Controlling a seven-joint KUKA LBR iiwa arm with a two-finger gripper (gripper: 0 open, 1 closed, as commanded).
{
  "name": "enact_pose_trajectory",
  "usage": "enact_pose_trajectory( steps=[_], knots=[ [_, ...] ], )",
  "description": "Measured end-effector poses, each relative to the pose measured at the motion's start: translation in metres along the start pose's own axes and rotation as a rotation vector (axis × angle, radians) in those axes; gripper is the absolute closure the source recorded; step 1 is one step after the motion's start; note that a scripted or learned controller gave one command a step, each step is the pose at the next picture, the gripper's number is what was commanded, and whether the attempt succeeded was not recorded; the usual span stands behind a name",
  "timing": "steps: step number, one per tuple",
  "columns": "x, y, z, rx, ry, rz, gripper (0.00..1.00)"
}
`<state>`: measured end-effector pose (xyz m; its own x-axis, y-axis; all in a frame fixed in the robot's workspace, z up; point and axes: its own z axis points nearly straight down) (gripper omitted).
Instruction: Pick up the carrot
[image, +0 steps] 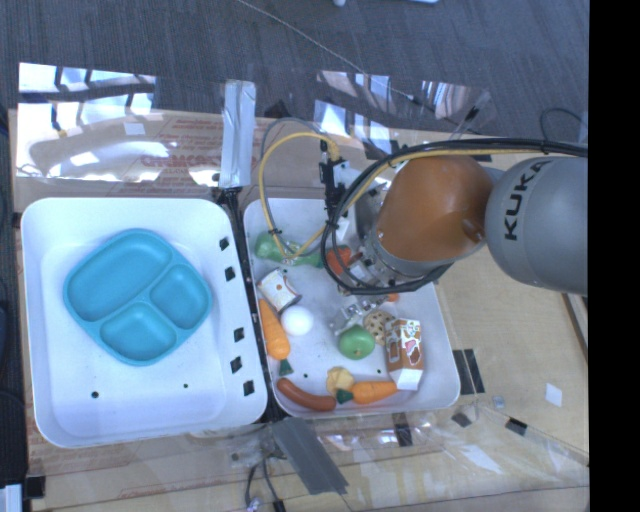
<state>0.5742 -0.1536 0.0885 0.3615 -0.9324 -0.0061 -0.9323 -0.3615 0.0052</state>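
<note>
In the right bin (440, 385), an orange carrot (374, 392) with a green top lies near the front wall, beside a small yellow piece (340, 378). A second orange carrot-like piece (273, 331) lies along the bin's left wall. My gripper (351, 314) hangs below the orange-banded wrist over the middle of this bin. It sits just above a green apple (355, 344) and well back from the front carrot. The wrist hides part of the bin's back half.
Around the gripper lie a white egg (298, 321), a small can (280, 290), a green vegetable (271, 246), a brown sausage (305, 397), a printed carton (405, 352) and a speckled cube (378, 324). The left bin (60, 400) holds a blue divided plate (137, 295).
</note>
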Motion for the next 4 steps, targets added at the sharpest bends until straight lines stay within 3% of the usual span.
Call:
enact_pose_trajectory(
  steps=[1, 2, 3, 4],
  knots=[
    [-0.042, -0.05, -0.056, 0.003, 0.0, -0.532, 1.0],
    [-0.072, -0.077, -0.1, 0.006, 0.002, -0.93, 1.0],
    [-0.048, -0.107, -0.101, 0.005, 0.002, -1.006, 1.0],
    [-0.002, -0.089, -0.092, 0.007, 0.004, -1.002, 1.0]
  ],
)
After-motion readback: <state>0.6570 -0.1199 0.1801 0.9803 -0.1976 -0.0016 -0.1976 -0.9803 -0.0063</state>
